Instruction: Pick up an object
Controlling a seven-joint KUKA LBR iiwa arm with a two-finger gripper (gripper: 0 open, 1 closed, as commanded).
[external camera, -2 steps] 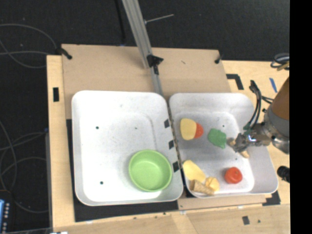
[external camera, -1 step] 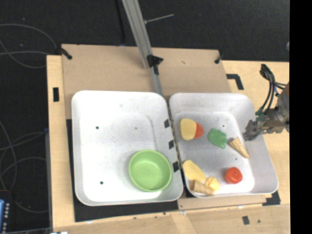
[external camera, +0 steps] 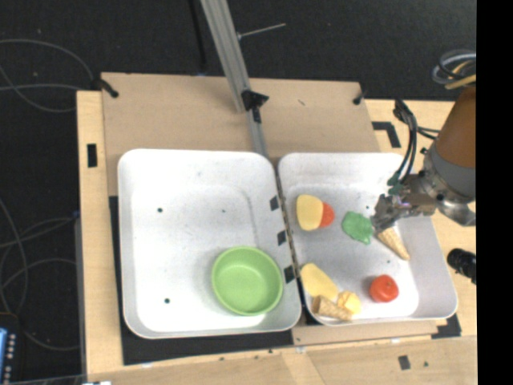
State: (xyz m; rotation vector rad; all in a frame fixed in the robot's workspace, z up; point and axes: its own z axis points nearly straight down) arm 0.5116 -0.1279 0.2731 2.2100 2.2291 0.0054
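Your gripper [external camera: 390, 212] sits low over the right bin [external camera: 417, 295], at the right-middle of the frame. The fingers are a dark cluster seen from above; you cannot tell how far apart they stand, and nothing shows clearly between them.

Just left of the fingers, touching or nearly so, lies a green toy piece [external camera: 357, 227], leaf-like and lumpy. Just below and right of the gripper lies a pale tan wedge [external camera: 393, 241], like a slice or cone, angled down to the right. Whether the gripper touches either one you cannot tell.

Further left in the same bin, near its left wall, a yellow and orange toy fruit [external camera: 313, 212] rests flat on the floor. At the lower right of the bin sits a small red tomato-like toy [external camera: 384, 289], well apart from the gripper. Along the bottom left corner lies a yellow banana-like piece [external camera: 318, 280], with a tan and yellow chunk [external camera: 337, 304] touching its lower end.

Above the gripper, the arm's grey wrist and orange band [external camera: 458, 135] run off the right edge, with cables [external camera: 407, 147] looped beside it.

The left bin [external camera: 160, 183] holds a green bowl [external camera: 247, 280], upright, in its lower right corner. A grey metal pole [external camera: 228, 54] rises from between the bins toward the top of the frame.
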